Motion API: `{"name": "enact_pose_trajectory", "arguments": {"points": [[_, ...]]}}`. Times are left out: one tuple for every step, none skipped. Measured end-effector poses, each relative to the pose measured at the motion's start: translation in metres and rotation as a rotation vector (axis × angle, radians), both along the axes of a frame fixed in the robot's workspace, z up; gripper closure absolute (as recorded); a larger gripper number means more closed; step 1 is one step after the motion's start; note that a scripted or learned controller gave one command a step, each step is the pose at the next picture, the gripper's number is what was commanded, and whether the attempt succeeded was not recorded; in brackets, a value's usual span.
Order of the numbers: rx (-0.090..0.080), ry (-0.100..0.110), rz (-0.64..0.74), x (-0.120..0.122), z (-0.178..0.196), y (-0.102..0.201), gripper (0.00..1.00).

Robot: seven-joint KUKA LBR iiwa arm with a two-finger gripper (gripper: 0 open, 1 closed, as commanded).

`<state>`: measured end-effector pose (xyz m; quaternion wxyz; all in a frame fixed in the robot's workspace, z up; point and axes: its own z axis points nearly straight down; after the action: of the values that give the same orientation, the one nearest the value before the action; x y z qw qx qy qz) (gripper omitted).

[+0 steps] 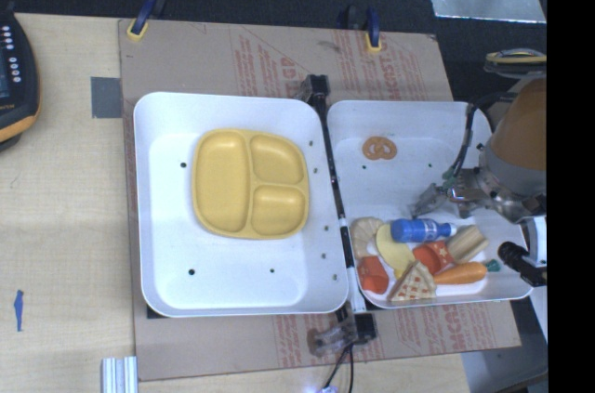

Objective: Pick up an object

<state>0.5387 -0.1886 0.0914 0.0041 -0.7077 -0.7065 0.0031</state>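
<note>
**Toy food heap, right bin**

You see the toy food heap (423,256) piled in the right bin's (409,126) near corner, a pretzel (377,148) apart. The hand (456,194) hovers just beside; whether open, you cannot tell. A yellow tray (249,184) occupies the left bin (158,224).

— What have I got on the table (65,224)?

— Two bins side by side. The left bin (163,280) holds a divided tray (249,183) near its middle.

— And my right bin (409,126)?

— A pretzel (377,148) lies alone toward the far wall. The rest is heaped along the near edge: a bottle (420,230) on its side, with a sandwich wedge (413,285) in front of it and a carrot (459,273) to that wedge's right.

— The tool?

— I see the tool (456,194) over the right bin's right side, just behind the bottle.
</note>
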Motion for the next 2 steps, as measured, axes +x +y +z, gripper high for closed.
{"name": "enact_pose_trajectory", "arguments": {"points": [[-0.001, -0.014, 0.006, -0.062, 0.002, 0.006, 0.0], [-0.001, -0.014, 0.011, -0.06, 0.128, 0.069, 0.0]]}}
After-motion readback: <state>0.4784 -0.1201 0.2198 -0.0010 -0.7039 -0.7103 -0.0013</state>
